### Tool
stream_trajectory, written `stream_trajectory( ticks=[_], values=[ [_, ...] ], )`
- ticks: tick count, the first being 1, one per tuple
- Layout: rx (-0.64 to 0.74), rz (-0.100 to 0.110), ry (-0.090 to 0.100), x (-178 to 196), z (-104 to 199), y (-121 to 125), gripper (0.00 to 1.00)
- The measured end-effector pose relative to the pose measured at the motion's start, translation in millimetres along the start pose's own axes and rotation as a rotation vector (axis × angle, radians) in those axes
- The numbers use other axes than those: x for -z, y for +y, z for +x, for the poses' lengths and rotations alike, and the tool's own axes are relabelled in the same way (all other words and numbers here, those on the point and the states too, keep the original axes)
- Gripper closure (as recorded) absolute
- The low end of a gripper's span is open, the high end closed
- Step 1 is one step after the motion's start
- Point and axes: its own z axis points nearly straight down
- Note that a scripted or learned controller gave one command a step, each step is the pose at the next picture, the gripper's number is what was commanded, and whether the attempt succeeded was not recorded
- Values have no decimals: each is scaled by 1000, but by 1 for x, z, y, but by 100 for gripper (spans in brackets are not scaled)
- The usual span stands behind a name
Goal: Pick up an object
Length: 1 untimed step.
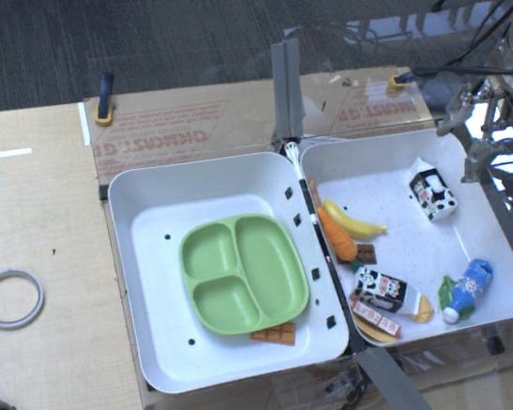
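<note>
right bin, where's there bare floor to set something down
Free: the middle of the right bin, between the banana, the milk carton and the blue bottle, plus the far strip behind the carton. Crowded: the left wall, where banana, carrot and small boxes bunch together.

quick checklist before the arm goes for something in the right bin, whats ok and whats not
1. Targets present in right bin: ok, banana, carrot, blue bottle, cow-print carton.
2. Carton stands apart from the rest: ok.
3. Banana and carrot separated: not ok, touching.
4. Claw open: cannot tell.
5. Claw above a target: not ok, it sits at the bin's far right corner.
</note>
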Motion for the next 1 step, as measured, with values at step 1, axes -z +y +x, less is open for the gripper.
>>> stream_trajectory(
  ticks=[1],
  values=[
    [-206, 0, 1, -147, -36, 30, 0]
  ],
)
